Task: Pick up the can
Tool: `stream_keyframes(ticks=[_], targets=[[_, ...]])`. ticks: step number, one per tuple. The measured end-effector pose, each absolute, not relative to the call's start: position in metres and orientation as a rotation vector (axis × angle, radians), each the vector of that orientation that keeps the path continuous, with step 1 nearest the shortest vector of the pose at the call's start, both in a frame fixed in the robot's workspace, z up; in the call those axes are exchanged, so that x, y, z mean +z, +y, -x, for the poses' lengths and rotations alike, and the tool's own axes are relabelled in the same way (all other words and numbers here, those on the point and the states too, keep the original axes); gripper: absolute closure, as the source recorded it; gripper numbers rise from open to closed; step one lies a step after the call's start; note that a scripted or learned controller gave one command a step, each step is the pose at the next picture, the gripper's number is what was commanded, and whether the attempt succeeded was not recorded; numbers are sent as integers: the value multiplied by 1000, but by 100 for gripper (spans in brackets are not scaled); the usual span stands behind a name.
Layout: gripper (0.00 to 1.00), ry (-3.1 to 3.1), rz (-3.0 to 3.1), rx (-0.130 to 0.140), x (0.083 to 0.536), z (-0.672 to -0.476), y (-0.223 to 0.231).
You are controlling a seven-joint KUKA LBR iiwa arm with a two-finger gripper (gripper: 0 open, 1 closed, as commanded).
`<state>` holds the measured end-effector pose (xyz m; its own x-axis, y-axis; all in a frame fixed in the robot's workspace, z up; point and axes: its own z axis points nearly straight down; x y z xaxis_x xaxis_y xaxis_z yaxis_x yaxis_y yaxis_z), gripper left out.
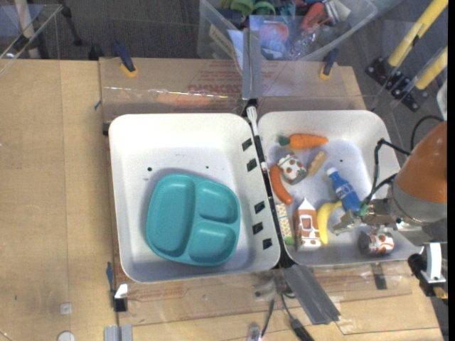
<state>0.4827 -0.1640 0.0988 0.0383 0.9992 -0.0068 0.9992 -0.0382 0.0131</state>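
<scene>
A small white and red can [381, 242] lies on its side near the front right corner of the right bin [370, 130]. My gripper [353, 221] hangs low over the bin, just left of and above the can, between it and a banana [324, 222]. The grey wrist with its orange band [429, 169] reaches in from the right and covers part of the can's top. I see nothing held in the gripper.
The right bin also holds a carrot [307, 141], a round white, red and green container [291, 168], a sausage [281, 185], a blue bottle [344, 190] and a small carton [307, 227]. A teal divided plate [192, 219] lies in the left bin [128, 155].
</scene>
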Motion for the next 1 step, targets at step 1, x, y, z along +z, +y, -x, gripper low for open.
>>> stream_keyframes(ticks=[1], targets=[[0,2204,-2255,26,90,-485,-204]])
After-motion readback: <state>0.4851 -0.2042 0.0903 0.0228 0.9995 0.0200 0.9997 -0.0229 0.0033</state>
